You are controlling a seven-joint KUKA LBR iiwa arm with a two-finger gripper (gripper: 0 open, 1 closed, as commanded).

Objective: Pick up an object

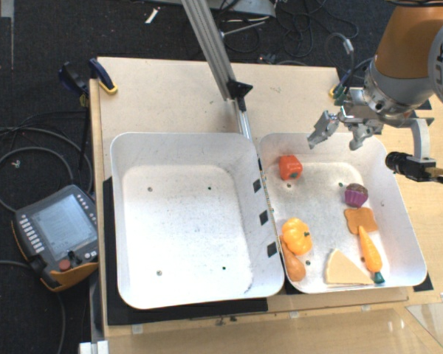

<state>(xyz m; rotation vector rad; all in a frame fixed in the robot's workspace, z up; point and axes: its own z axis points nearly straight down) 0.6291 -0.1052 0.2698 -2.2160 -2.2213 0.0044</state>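
My gripper (342, 134) hangs above the far edge of the right bin (399, 190), open, with nothing between its fingers. Below and left of it a red pepper (290, 167) lies in the bin. A purple onion (356, 195) sits nearer the bin's right side, with a tan piece of bread (359, 218) and an orange carrot (370, 251) in front of it. At the bin's left front are a yellow-orange pepper (296, 235) and a brownish sausage-like piece (293, 265). A pale cheese wedge (346, 269) lies at the front.
The left bin (181, 220) stands beside the right one, sharing a raised rim. A slanted metal rail (210, 39) runs from the back to the bins' junction. A teach pendant (55, 231) lies off the bench at left.
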